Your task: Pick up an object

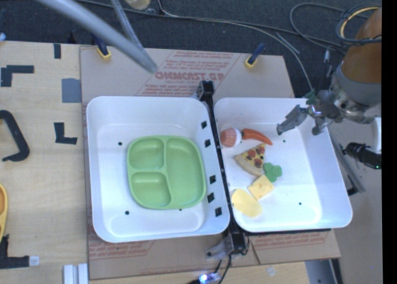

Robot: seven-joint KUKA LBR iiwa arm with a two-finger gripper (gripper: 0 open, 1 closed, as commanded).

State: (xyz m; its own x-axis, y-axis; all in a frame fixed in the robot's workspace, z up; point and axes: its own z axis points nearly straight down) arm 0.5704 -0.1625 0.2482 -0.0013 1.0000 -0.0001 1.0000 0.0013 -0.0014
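Approach step: gripper (302, 120) above right bin (322, 171), fingers spread, holding nothing. Next: descend over carrot (256, 134) and close.

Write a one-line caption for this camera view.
Gripper open above right bin of toy food; green tray in left bin.

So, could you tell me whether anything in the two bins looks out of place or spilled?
Nothing stands out. The green tray lies flat in the left bin; the toy foods cluster loosely in the right bin.
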